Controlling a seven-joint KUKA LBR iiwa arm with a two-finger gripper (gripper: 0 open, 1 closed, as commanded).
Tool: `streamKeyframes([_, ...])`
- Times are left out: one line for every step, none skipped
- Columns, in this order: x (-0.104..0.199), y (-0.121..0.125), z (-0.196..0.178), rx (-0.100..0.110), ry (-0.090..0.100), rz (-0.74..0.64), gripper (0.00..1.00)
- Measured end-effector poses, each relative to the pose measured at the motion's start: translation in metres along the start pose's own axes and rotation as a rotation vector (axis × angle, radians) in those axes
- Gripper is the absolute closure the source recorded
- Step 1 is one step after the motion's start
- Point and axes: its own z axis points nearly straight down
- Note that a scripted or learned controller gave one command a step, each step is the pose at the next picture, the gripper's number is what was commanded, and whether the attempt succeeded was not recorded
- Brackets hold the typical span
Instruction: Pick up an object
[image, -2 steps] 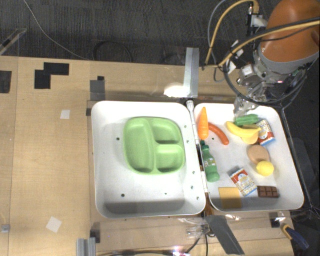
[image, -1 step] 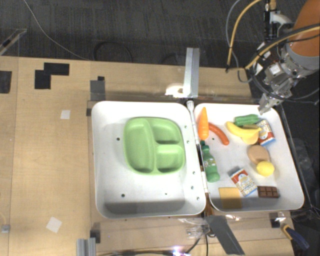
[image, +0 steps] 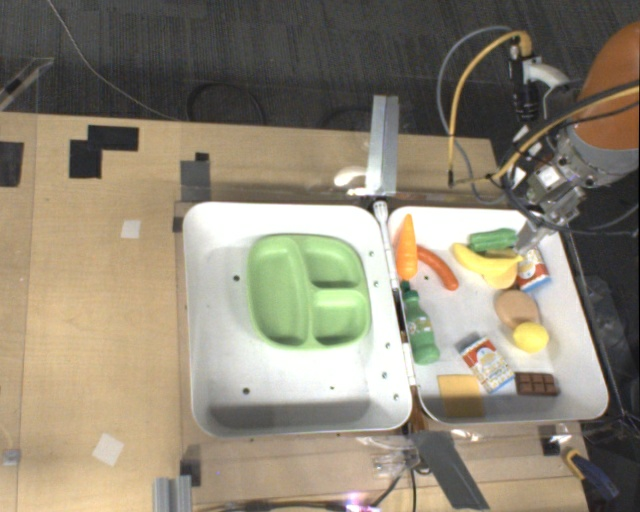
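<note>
Here, tool (image: 527, 237) over far right of right bin (image: 590, 385).
Tool tip sits at the right end of the banana (image: 487, 266), just right of the green pepper (image: 492, 241), above the small carton (image: 533, 272). Finger state cannot be determined.

Left bin (image: 215, 400): one green divided tray (image: 305, 290), lying flat. Right bin (image: 590, 395): carrot (image: 405, 248), red sausage (image: 437, 267), green bottle (image: 421, 327), banana (image: 484, 265), green pepper (image: 492, 240), potato (image: 516, 307), lemon (image: 531, 337), two small cartons (image: 488, 363), chocolate bar (image: 537, 384), tan block (image: 460, 388). Gripper (image: 527, 237) at the right bin's far side, tip just beside the pepper and banana.
</note>
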Motion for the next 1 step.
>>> streamKeyframes([-0.0388, 0.0872, -0.0124, -0.001, 0.003, -0.086, 1.00])
